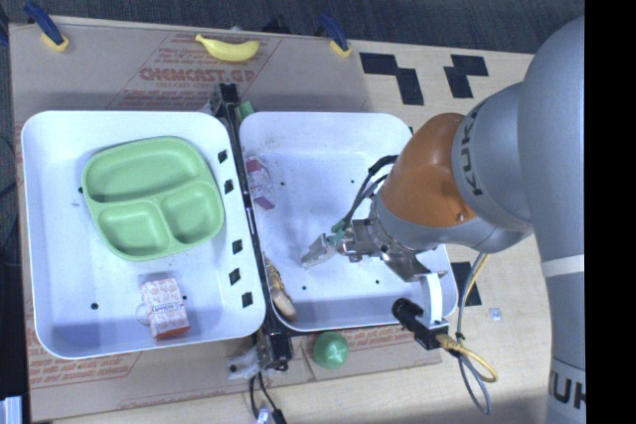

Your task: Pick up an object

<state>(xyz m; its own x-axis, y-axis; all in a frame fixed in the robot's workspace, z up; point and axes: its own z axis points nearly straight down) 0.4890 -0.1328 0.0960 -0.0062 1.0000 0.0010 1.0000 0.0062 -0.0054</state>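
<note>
Camera view: the pincer (316, 253) hangs low over the right bin (328, 129); whether it grips anything, I cannot tell; a green tray (149, 194) sits in the left bin (40, 213).

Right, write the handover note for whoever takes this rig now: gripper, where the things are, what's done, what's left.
Gripper: low inside the right bin, near its middle; nothing visibly held.
Right bin: small clear pinkish object by the left wall, tan object in the lower left corner.
Left bin: green divided tray, small red-and-white box below it.
Outside the bins: yellow banana above, green ball below.
Done: no pick yet.
Left: grasp an object and lift it.
</note>
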